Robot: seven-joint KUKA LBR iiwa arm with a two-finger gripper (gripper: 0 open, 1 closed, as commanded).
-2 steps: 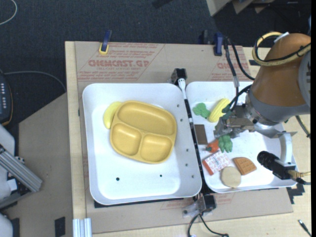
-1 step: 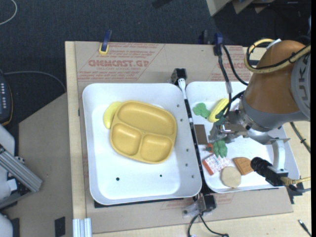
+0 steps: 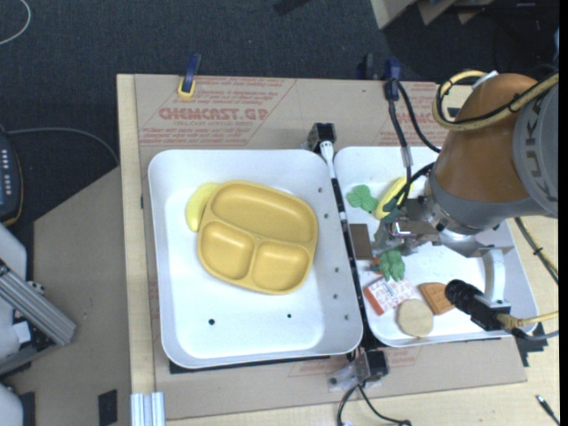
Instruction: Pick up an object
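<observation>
My gripper (image 3: 393, 236) hangs low over the left half of the right bin (image 3: 368, 169), with the orange-banded wrist behind it to the right. Directly below it lies a small green leafy piece (image 3: 391, 264), and the view does not show whether they touch. A brown flat block (image 3: 359, 242) sits just left of the gripper. Another green piece (image 3: 361, 197) and a yellow item (image 3: 390, 199) lie behind it. In front are a red-and-white packet (image 3: 383, 295), a round tan disc (image 3: 414, 318) and an orange cracker (image 3: 433, 296).
The left bin (image 3: 169, 264) holds a yellow divided plate (image 3: 257, 236), with a yellow piece (image 3: 197, 204) poking out at its left edge. The bins meet at a ridge (image 3: 342, 229) close to the gripper. Clamps (image 3: 188, 78) stand at the board's far edge.
</observation>
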